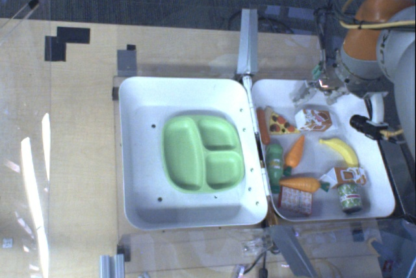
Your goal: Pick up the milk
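A white carton with a brown-red print, likely the milk (314,119), lies at the back of the right bin (387,204). My gripper (321,91) hangs just behind and above it, near the bin's back wall. Its fingers (301,93) are spread apart and open, with nothing between them. A second small white and orange carton (351,175) stands near the bin's front right. I cannot tell for sure which carton is the milk.
Around the cartons lie a pizza slice (281,123), sausage (262,124), two carrots (296,150), banana (341,150), green bottle (275,163), pink box (296,202) and green jar (351,197). The left bin (140,199) holds a green divided plate (177,160).
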Robot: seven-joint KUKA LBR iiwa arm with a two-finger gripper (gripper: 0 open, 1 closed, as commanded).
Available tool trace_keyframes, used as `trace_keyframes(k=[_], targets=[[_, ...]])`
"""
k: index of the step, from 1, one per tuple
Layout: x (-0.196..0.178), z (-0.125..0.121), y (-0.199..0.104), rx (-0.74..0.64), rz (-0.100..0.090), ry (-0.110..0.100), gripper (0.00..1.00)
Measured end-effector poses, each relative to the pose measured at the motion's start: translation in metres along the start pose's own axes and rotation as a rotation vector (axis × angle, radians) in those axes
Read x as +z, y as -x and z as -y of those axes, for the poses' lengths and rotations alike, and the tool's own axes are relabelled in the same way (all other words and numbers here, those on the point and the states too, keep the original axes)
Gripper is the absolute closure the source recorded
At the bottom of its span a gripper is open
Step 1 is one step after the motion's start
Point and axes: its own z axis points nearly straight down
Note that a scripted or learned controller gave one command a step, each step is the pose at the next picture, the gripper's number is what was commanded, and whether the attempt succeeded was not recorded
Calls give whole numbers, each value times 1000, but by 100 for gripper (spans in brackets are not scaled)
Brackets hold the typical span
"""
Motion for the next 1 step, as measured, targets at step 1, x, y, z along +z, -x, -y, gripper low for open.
trace_keyframes(k=[1], targets=[[0, 0, 0, 0, 0, 0, 0]])
